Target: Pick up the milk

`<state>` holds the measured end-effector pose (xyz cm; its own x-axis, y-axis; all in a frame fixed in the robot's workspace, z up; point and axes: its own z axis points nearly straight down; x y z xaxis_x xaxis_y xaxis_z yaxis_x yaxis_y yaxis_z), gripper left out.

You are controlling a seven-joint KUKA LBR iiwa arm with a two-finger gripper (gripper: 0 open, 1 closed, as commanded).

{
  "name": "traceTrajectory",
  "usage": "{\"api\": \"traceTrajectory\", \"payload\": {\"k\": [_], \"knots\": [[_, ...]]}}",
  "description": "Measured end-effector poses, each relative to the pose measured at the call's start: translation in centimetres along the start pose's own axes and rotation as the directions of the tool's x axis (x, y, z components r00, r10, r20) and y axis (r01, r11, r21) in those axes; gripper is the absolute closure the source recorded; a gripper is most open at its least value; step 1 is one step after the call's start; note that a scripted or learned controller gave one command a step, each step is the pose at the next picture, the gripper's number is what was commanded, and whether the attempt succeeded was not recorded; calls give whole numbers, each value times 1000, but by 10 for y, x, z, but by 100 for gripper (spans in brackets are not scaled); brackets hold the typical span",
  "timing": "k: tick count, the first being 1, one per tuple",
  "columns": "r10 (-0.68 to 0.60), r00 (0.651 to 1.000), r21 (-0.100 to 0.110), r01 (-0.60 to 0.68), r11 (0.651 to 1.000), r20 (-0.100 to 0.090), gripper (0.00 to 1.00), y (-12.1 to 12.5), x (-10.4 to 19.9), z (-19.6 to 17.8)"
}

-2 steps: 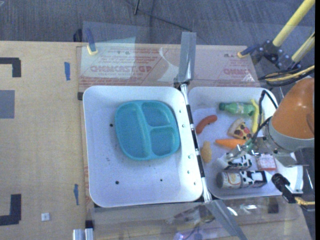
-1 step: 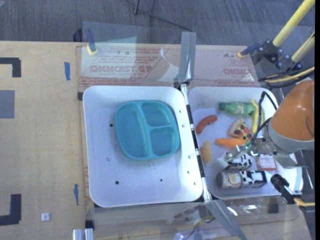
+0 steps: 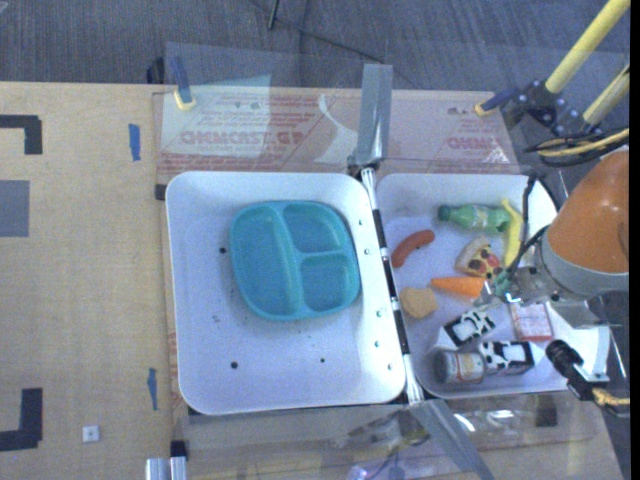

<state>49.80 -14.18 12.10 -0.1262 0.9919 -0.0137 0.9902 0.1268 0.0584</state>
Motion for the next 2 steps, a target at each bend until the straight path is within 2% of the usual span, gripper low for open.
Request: {"api": "traceTrajectory", "payload": {"k": [1,2], "knots": [[1,1000,2,-1,1000,1,0,-1,0,1],[-97,995,43,97,994,-11,0,-25,-70,30]]}}
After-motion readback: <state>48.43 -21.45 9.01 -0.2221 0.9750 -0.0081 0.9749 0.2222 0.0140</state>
